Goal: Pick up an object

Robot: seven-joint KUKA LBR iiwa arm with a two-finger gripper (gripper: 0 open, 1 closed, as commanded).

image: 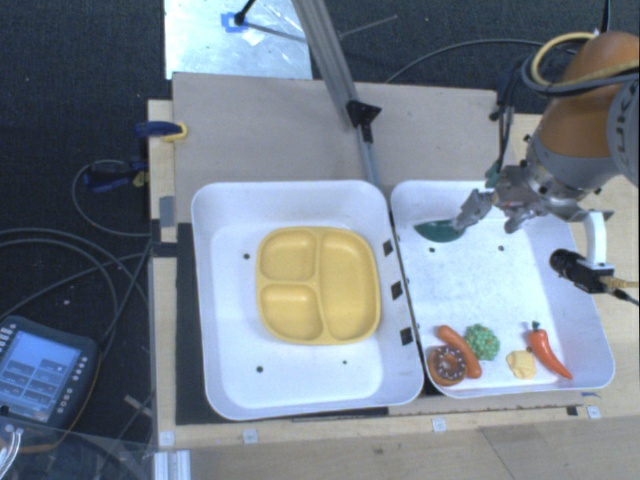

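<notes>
Brown tabletop [270, 128] carries no writing I can read — my gripper [490, 211] stands open, green spoon [437, 231] just beside one finger.

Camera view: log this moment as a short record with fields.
arm: grey with an orange band, reaching in from the right
gripper: above the far part of the right bin
green spoon-like piece: at one of the fingers; whether it is gripped cannot be told
left bin: yellow divided plate
right bin, near edge: donut, sausage, broccoli, yellow piece, carrot
</notes>
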